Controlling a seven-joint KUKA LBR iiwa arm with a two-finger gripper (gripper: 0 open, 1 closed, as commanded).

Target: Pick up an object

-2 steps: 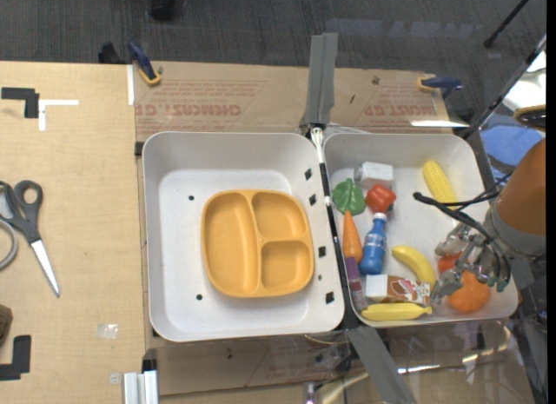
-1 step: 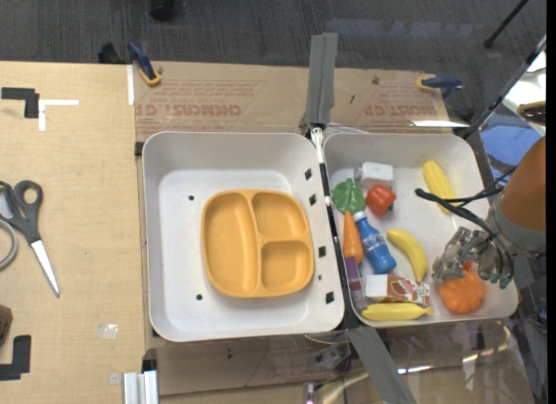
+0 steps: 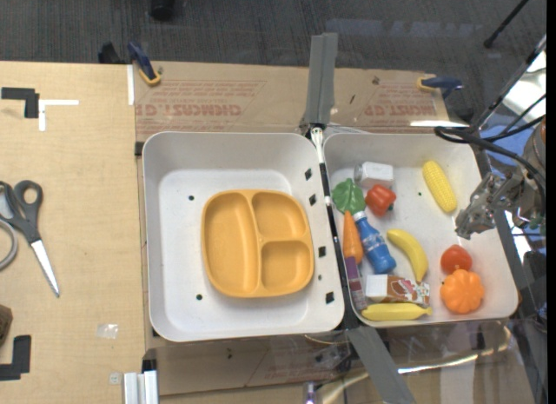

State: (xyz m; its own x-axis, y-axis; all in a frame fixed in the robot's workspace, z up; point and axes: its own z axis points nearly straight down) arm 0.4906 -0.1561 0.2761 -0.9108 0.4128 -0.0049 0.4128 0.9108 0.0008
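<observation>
Wooden bench (image 3: 69,220), two white bins: yellow divided tray (image 3: 258,242) left, toys right. Gripper (image 3: 473,217) over right bin's (image 3: 460,146) edge, beside toy tomato (image 3: 456,259); finger state indeterminable. Risk: glancing off tomato against wall.

End effector (image 3: 473,220) low over right bin's (image 3: 499,311) right side, nothing visibly between fingers. Just left: corn cob (image 3: 440,186). Below: tomato (image 3: 456,259), orange pumpkin (image 3: 461,291). Further left: banana (image 3: 411,253), blue bottle (image 3: 374,243). Far left, in left bin (image 3: 165,246): yellow divided plate (image 3: 258,243).
</observation>
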